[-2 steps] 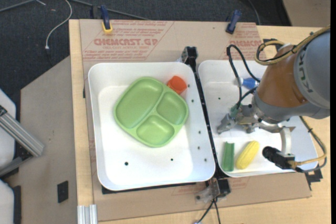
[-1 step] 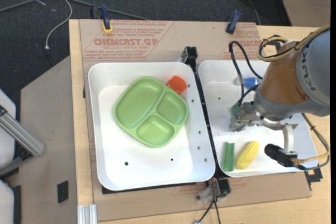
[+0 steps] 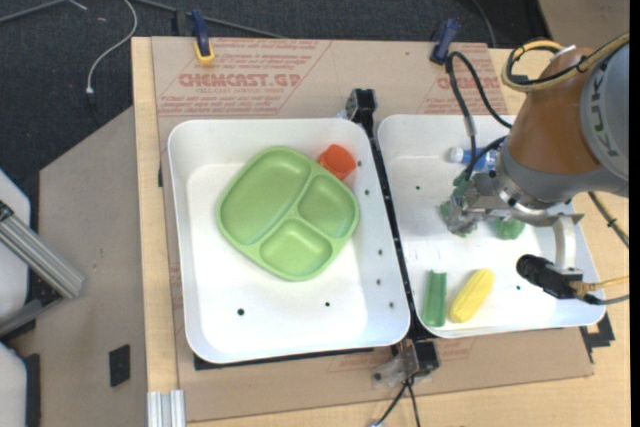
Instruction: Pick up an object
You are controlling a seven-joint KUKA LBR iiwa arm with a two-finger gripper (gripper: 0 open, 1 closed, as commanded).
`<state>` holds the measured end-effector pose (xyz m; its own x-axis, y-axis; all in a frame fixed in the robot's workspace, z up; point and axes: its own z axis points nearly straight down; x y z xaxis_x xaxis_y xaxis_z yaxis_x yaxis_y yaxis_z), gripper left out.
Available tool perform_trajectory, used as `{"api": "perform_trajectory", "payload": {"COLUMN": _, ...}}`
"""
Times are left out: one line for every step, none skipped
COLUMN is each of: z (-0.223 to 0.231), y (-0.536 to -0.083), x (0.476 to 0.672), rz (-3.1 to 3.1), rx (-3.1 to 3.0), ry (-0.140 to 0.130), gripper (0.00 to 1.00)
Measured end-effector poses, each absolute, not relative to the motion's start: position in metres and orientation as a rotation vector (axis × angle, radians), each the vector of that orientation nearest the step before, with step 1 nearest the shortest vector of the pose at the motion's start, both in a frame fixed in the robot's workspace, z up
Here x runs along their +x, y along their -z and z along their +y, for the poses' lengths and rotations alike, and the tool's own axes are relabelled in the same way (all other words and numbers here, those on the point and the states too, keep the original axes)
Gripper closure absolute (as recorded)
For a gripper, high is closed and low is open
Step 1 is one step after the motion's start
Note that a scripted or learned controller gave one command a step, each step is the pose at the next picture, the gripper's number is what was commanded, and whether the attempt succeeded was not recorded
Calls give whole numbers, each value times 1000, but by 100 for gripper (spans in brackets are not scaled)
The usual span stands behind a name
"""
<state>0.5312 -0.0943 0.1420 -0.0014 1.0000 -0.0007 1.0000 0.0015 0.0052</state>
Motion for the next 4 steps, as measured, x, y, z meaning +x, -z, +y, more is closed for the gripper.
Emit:
{"api": "perform_trajectory", "payload": {"z": -97, "y": -206, "x": 537, "rz": 2218, "rx": 2215, "ry": -8, "gripper": 100}}
{"api": "perform_trajectory", "payload": {"z": -97, "y": -249, "x": 539, "rz": 2219, "rx": 2216, "ry": -6, "gripper": 100}}
{"api": "perform_trajectory", "payload": {"z": -38, "y": -253, "x": 539, "rz": 2228, "rx": 2214, "ry": -5, "gripper": 100}}
{"api": "perform_trajectory", "payload": {"z": 16, "y": -240, "x": 551, "rz": 2230, "rx": 2216, "ry": -2, "gripper": 100}}
